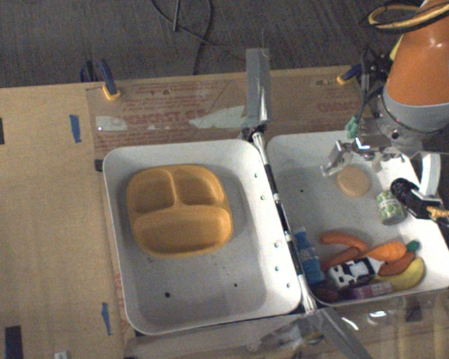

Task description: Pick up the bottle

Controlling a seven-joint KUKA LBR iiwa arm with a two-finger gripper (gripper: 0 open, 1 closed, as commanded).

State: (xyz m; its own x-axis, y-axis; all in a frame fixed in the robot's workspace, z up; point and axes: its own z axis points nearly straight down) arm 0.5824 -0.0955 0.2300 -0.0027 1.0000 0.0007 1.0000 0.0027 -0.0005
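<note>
1. Along the left wall of the right bin, in the lower middle of the frame, lies the slim blue-capped bottle with a blue label (308, 260), its length running along the divider between the two bins.
2. Just right of the bottle sits a cluster of toy food: an orange sausage-shaped piece (344, 240), an orange carrot with a green top (387, 251), a yellow banana (406, 276) and a small black-and-white carton (356, 271), packed close together in the lower part of the shallow white right bin (305, 160).
3. Higher in that bin rests a flat tan round disc (353, 181), and to its right a small green-and-white cup (389, 206) near the bin's right wall.
4. The metal two-finger gripper (355, 152) is above the bin's upper right part, near the disc and well apart from the bottle; whether it is spread or closed I cannot tell, and nothing is seen between its tips.
5. The grey arm with its orange band (425, 63) enters from the upper right of the frame.
6. The shallow white left bin (219, 292) holds a yellow-orange three-compartment plastic tray (179, 210) in its upper left part.
</note>
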